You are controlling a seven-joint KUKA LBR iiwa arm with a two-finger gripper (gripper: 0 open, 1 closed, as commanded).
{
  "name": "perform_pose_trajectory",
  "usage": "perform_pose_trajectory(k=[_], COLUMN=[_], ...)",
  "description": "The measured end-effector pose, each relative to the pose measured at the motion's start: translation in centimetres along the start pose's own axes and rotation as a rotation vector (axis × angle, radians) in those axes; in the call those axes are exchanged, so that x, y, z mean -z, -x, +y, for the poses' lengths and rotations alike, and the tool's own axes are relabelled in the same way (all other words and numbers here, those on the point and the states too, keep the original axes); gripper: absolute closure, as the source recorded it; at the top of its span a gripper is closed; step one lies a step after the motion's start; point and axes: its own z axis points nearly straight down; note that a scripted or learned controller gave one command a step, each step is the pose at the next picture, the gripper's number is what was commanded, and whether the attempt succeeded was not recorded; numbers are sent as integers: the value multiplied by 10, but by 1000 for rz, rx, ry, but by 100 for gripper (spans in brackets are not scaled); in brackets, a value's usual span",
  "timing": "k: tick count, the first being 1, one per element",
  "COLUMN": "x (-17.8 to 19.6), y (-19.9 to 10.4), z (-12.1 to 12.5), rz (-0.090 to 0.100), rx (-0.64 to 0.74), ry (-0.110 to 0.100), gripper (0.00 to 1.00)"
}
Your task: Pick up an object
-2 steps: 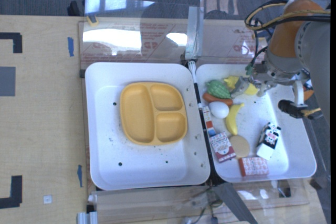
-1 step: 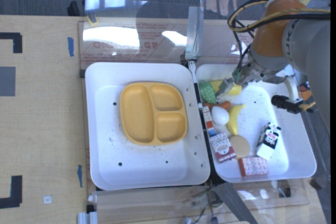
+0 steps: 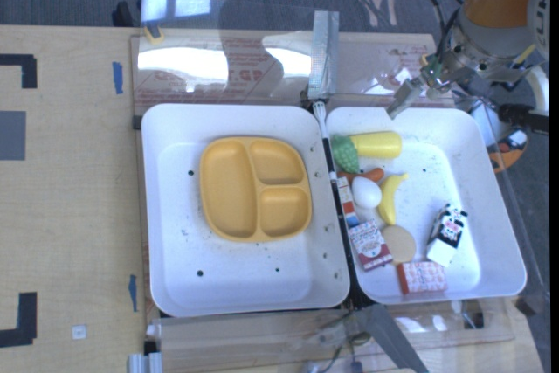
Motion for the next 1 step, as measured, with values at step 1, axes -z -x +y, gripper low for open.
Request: perform_pose_trajectory(k=[1], x=[-99], y=[-15], z=[-2], rz=[15], rx=[-56], ry=[-25], gripper=[0])
